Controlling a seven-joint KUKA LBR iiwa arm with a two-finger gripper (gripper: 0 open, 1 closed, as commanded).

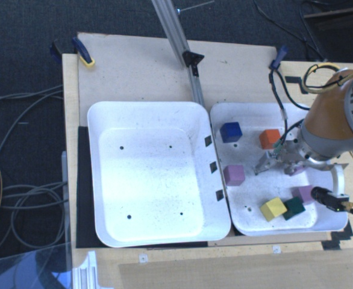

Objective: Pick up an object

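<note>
Several small blocks lie in the right bin (243,221), any of which could be picked up. An orange block (269,139) sits near the bin's upper middle, just beside the gripper's fingers. A blue block (231,132) lies to its left, near the bin's top left. A light purple block (234,174) rests lower down, close to the bin's left wall. Toward the bin's near edge, a yellow block (273,208) and a dark green block (294,208) sit touching side by side, and a second purple block (304,192) lies just above and to the right of the green one.

The gripper (271,159) hangs low over the middle of the right bin, between the orange block and the purple block on the left. Its metal fingers (263,164) point leftward and look slightly spread, with nothing visible between them. The arm (333,116) reaches in from the right, its orange band above the grey wrist.

The left bin (98,161) sits beside the right one, their walls touching. Both bins rest on a pale wooden bench (134,65), with a slanted metal pole (173,26) rising from its far edge. Dark carpet with loose cables surrounds the bench.
</note>
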